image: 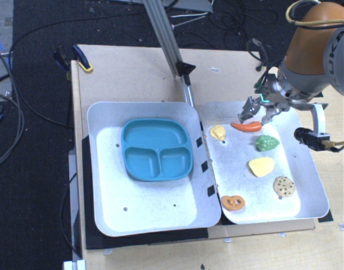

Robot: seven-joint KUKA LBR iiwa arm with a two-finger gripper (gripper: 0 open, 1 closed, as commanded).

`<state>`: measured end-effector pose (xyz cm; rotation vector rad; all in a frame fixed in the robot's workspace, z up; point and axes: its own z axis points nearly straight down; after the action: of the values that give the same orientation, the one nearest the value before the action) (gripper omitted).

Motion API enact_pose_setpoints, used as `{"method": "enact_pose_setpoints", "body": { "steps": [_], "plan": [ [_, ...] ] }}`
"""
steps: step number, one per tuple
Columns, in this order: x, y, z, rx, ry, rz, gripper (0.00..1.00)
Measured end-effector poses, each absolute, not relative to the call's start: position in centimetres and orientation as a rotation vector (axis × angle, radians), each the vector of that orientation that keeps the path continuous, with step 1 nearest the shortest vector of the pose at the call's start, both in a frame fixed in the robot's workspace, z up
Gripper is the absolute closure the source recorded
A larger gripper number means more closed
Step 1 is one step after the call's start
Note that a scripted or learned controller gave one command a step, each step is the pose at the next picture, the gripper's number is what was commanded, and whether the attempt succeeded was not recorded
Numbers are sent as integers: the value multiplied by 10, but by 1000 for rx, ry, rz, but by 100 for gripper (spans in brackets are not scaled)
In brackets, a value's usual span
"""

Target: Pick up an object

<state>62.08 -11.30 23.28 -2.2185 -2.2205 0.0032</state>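
The orange sausage (246, 126) lies at the far end of the right bin (307, 207), directly under the gripper (258, 114). Your gripper's fingers are spread wide above it, nothing between them, so judge the pick as not yet made. The left bin (104, 207) holds a smooth blue divided tray (157, 149). Smaller toy foods are a yellow wedge (261, 166), knobbly green piece (267, 143), speckled cookie (284, 187) and pretzel (233, 203).

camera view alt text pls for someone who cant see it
A grey and orange robot arm's gripper hovers by a red chili in the right bin, among other toy foods. The left bin holds a blue divided plate.
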Motion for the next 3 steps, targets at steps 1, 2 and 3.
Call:
{"method": "enact_pose_setpoints", "body": {
  "steps": [1, 2, 3],
  "plan": [
    [622, -113, 234, -2220, -2223, 0, 0],
    [615, -117, 188, -2221, -2218, 5, 0],
    [621, -120, 127, -2220, -2218, 5, 0]
  ]
}}
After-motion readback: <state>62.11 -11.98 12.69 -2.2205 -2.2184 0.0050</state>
